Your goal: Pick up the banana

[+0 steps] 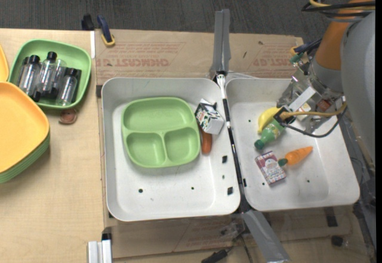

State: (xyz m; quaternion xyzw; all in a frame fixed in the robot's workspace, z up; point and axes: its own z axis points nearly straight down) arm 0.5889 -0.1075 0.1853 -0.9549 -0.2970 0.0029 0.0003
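Right of centre in the frame, the right bin [310, 193] holds 4 loose things: 1 banana [268, 117], 1 green bottle [269, 135], 1 carrot [296, 155] and 1 small pink carton [270, 167]. That banana lies in the upper middle of this bin, its lower end touching the green bottle just below it. At the banana's right end sits the gripper [287, 112], reaching in from the right on the grey arm [352, 53] with its orange band; whether its jaws are wide, narrow or closed on anything cannot be told, since cables and the wrist blur that spot. Bare white floor lies along this bin's left wall, its top edge and its whole lower strip, while the carrot and carton sit near the middle. Left of the shared wall, the left bin [167, 199] holds 1 green divided plate [160, 132] with 3 compartments, 1 black-and-white patterned box [209, 117] and 1 reddish-brown piece [206, 144] just below the box, both close to the dividing wall. At the far left edge of the frame stands 1 green tray [81, 58] of 4 dark-capped bottles [49, 76], above a stack of orange plates [18, 130].
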